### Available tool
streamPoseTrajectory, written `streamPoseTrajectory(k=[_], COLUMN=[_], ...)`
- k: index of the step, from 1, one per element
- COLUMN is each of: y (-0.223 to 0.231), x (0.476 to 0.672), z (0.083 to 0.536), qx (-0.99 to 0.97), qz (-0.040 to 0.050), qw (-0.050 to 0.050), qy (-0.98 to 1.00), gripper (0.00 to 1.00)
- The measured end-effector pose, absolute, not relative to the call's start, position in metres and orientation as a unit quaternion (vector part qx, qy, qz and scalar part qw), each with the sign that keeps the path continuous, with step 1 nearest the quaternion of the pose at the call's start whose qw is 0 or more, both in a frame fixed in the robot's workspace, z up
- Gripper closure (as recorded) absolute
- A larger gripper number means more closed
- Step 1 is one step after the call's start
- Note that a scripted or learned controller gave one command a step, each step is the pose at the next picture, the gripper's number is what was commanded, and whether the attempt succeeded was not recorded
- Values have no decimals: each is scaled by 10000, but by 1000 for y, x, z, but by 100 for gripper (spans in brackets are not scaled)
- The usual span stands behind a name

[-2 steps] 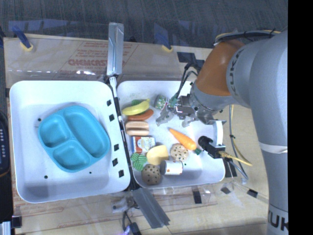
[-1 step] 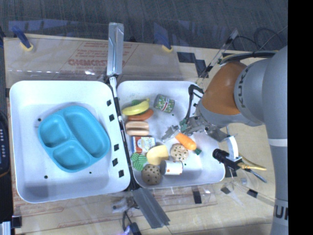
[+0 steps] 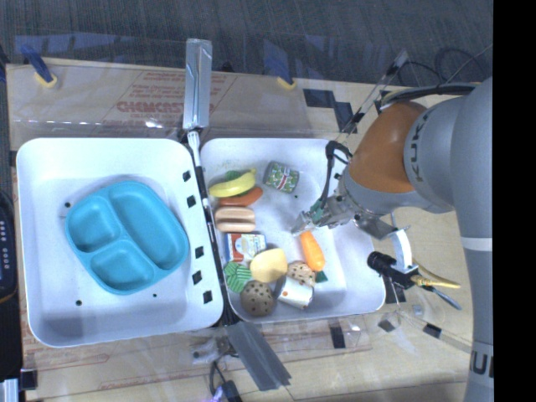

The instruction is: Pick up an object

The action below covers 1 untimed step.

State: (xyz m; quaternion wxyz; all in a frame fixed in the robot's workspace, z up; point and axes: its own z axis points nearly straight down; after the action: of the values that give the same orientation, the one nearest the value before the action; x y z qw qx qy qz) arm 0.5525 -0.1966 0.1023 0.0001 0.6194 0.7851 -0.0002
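Gripper (image 3: 311, 217) low in the right bin (image 3: 362, 296), just above the carrot (image 3: 312, 250); finger spread cannot be told.

Robotics lab bench, by the look of my feed. I see a grey industrial arm (image 3: 452, 174) with an orange band reaching in over two shallow white bins, the left bin (image 3: 33, 249) and the right bin (image 3: 368, 291), fixed side by side with a black-marked divider (image 3: 201, 224) between them. The bench top (image 3: 109, 99) under them is a clear sheet over printed cardboard, held with blue tape at the corners. Loose cables (image 3: 435, 65) run past the arm's wrist. The bin contents are toy items: plastic play food (image 3: 251, 249) heaped in the right bin, a blue compartment tray (image 3: 126, 234) in the left. Dark carpet-like floor (image 3: 126, 7) beyond the bench. Test rig, not a kitchen.
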Motion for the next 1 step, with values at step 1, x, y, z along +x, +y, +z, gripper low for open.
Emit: streamPoseTrajectory(k=[1], y=[-160], x=[611], z=[155], qx=[6618], qz=[4], qw=[3], qy=[7497], gripper=[100])
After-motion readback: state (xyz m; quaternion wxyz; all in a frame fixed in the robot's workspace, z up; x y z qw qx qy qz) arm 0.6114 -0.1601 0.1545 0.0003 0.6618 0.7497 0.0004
